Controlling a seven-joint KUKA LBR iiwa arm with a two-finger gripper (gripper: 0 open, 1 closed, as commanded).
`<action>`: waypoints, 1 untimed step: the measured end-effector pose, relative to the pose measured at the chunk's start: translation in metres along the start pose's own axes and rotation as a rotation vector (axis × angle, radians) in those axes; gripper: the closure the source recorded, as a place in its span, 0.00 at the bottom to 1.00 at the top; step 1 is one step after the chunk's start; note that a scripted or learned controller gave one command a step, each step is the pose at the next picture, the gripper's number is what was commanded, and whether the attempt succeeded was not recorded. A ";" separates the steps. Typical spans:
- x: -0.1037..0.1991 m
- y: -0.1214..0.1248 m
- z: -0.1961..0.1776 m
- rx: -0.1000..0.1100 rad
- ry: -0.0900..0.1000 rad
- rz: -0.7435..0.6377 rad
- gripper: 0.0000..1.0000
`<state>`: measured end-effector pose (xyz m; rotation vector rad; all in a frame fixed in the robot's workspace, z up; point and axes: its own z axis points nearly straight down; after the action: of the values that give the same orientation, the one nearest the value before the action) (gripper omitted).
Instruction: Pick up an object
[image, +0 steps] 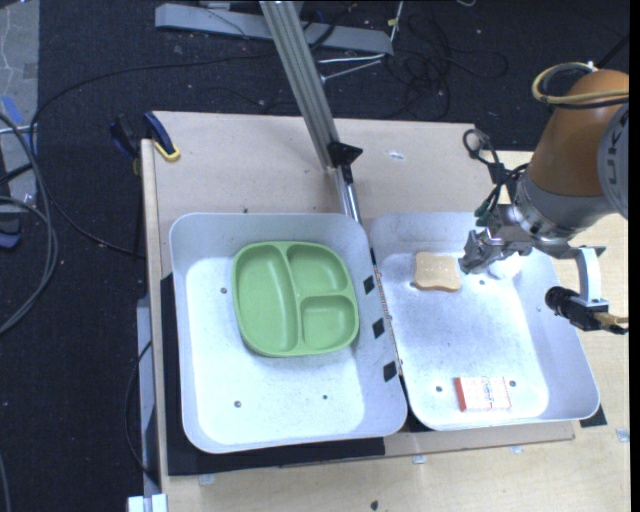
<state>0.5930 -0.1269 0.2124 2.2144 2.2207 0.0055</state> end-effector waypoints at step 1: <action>0.000 0.002 -0.044 0.000 0.000 0.000 1.00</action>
<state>0.5943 -0.1270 0.2561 2.2146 2.2204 0.0049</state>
